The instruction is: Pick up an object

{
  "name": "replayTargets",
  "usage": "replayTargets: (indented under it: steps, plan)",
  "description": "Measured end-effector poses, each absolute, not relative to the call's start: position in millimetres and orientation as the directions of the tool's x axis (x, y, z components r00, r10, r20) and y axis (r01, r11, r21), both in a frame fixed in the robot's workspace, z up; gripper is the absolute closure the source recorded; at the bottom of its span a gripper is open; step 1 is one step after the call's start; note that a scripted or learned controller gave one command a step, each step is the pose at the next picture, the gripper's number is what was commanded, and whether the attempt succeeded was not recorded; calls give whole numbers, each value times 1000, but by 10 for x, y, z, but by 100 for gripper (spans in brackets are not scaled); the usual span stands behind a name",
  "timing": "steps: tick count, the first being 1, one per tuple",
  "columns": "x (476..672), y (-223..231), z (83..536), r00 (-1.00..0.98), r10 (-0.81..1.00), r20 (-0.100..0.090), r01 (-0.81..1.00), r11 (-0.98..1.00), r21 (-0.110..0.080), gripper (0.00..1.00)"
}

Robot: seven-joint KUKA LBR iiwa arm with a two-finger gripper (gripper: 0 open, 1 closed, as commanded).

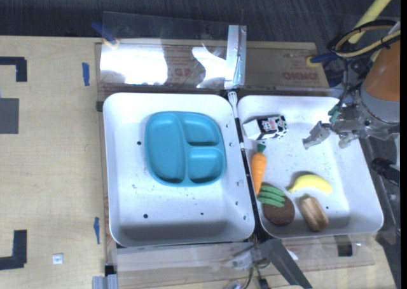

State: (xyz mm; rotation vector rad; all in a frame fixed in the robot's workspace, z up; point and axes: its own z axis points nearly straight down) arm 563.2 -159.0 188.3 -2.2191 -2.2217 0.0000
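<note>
Both bins: left bin (127, 211) and right bin (365, 208) look like smooth white plastic, slight sheen, dark specks on the floors. Blue divided plate (184, 148), centre left: smooth matt plastic. Bench top (48, 173), left of frame: pale, matt, wood-like board. Clear sheet (159, 53), upper centre: transparent, glossy, strong glare. Banana (310, 183), lower right: smooth, plastic-looking.

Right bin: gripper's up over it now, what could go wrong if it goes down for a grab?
1. The carrot, the green-topped brown piece, the banana and the brown roll lie close together; a grab may nudge a neighbour or pinch two.
2. The carrot lies against the bin wall, so a finger may hit the wall.
3. The gripper hovers over bare floor, so a straight descent would probably close on nothing.
</note>
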Motion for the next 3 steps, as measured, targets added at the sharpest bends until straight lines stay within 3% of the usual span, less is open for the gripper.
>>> replayTargets:
  steps: [1, 2, 3]
  plan:
    - [5083, -1824, 1872, -7, 1000, 0, 1000, 7, -1, 0]
    - [5033, -1643, 939, 254, 967, 2, 967, -254, -6, 0]
    - [5119, -1860, 1669, 292, 956, 0, 956, -292, 7, 0]
